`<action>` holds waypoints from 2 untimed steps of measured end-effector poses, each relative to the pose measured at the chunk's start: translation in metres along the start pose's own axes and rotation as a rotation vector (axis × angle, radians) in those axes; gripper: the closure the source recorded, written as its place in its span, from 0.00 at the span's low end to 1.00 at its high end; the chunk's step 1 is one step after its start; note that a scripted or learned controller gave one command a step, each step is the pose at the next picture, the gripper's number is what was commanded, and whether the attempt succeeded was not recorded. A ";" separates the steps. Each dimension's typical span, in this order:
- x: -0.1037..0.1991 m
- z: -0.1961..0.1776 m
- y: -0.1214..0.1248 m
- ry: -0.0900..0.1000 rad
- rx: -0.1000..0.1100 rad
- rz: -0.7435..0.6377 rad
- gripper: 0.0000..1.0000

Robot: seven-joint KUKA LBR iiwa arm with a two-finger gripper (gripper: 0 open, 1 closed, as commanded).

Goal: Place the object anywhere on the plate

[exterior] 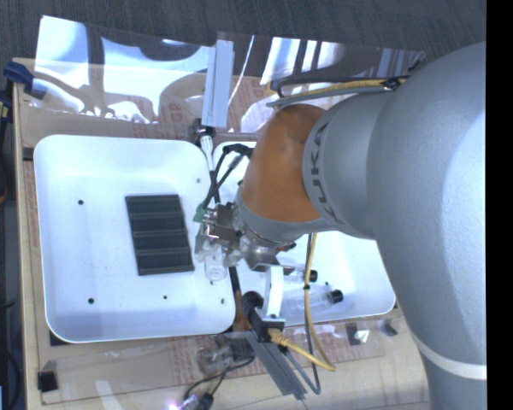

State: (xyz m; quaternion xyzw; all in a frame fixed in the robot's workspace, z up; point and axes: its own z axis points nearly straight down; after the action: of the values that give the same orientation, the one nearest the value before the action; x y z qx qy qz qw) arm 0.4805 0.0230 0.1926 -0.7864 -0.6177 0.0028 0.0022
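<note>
- Your arm reaches in from the right and hangs low over the seam between the two white bins, its grey bulk and orange band hiding most of the right bin.
- The pincer sits at the left bin's right edge, just beside the dark ribbed plate; you cannot tell from this angle how it stands or whether it carries anything.
- The plate lies flat near the middle of the left bin, with nothing visible on its surface.
- The object to be placed cannot be picked out with confidence: a small clear, syringe-like item lies in the visible strip of the right bin, but whether that is your target is unclear.
- Judged from this, the placing is not yet done: the plate is bare, and the last short carry over it and the release remain.
- Cables trail across the tabletop below the bins.
</note>
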 end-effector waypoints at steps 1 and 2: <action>0.058 0.002 -0.019 0.000 -0.003 0.064 1.00; 0.161 -0.037 -0.045 0.000 -0.002 -0.038 1.00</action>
State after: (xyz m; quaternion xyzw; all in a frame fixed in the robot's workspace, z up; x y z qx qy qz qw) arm 0.4751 0.1902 0.2300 -0.7745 -0.6326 0.0022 0.0015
